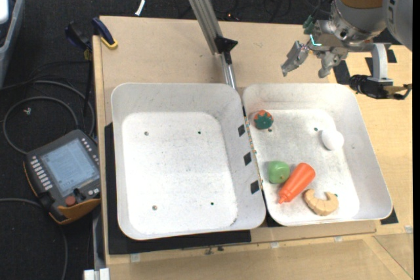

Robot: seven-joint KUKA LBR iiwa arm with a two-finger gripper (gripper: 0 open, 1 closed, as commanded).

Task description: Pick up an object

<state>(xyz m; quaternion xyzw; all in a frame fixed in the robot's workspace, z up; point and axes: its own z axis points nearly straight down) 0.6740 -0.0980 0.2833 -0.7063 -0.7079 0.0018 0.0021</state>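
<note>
The right bin [357, 116] holds an orange carrot [296, 183], a green round fruit [278, 172], a tan curved pastry [321, 202], a white egg-like object [331, 139] and a small orange-and-green toy [263, 119]. My gripper [311, 61] hangs high above the bin's far edge, over the bench top. Its two fingers are spread apart with nothing between them.
The left bin [128, 108] lies beside the right one. A slanted metal pole [201, 0] runs from the top down to the bins' junction. A teach pendant [64, 168] and cables lie on the floor at left.
</note>
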